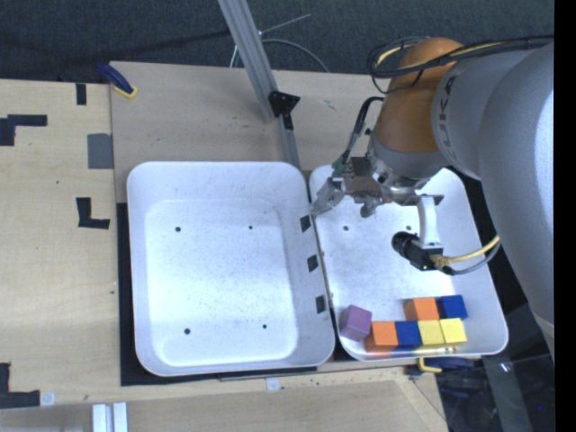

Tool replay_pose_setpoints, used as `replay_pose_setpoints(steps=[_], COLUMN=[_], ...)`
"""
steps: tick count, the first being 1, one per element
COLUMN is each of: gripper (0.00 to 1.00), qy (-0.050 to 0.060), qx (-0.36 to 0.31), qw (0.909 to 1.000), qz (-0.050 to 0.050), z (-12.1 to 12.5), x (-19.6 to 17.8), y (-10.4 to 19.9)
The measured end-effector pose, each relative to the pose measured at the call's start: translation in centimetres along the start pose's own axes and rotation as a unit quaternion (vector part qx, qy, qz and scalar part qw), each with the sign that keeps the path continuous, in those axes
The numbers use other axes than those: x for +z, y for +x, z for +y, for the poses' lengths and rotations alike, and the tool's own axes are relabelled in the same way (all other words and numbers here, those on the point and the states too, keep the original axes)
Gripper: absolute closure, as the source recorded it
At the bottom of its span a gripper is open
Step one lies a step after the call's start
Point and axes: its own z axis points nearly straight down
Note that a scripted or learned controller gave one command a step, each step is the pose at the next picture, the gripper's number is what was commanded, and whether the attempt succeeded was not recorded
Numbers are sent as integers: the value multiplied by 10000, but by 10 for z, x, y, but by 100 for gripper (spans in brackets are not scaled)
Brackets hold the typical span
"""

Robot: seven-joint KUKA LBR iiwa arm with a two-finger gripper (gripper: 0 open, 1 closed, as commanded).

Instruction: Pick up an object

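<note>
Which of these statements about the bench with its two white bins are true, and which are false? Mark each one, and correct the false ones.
1. All the coloured blocks lie in the right bin. True.
2. The purple block sits at the far end of the left bin. False: it lies in the right bin, near its front left corner.
3. The gripper hangs over the far end of the right bin, away from the blocks. True.
4. A yellow block is clamped between the fingers. False: it lies among the blocks at the bin's front.
5. An orange block lies beside a blue block. True.
</note>
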Motion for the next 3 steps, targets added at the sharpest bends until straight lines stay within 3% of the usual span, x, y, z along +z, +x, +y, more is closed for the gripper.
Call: replay_pose_setpoints(steps=[1,2,3], gripper=[0,0,0], qy=[12,-20,14], qx=[-14,-22,-7], qw=[10000,10000,10000], qz=[11,15,6], z=[23,11,14], x=[0,-82,-89], y=[42,88,115])
